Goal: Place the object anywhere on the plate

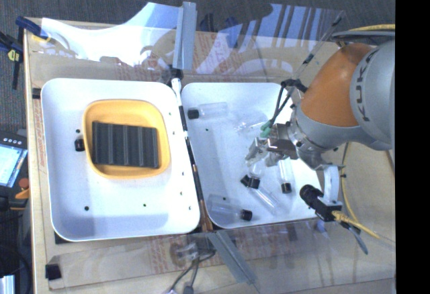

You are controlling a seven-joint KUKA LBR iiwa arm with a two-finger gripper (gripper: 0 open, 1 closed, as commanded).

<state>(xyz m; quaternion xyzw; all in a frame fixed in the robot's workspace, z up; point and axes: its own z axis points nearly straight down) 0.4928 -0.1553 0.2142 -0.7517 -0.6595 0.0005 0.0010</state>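
Tool over right bin
The tool (pixel 263 152) is hovering above clear vials (pixel 259 172); finger state indiscernible; the plate (pixel 126 113) is lying well left.

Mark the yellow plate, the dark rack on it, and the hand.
yellow plate (pixel 125 111): camera view, top rim.
dark rack (pixel 125 145): camera view, centre of its ribbed top.
hand (pixel 261 155): camera view, between its fingertips.

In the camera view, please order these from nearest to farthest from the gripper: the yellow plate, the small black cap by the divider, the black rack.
From the gripper:
1. Small black cap, right bin, upper left.
2. Black ridged rack, lying on the plate.
3. Yellow plate, left bin; its nearest rim is too close to the rack to separate firmly.
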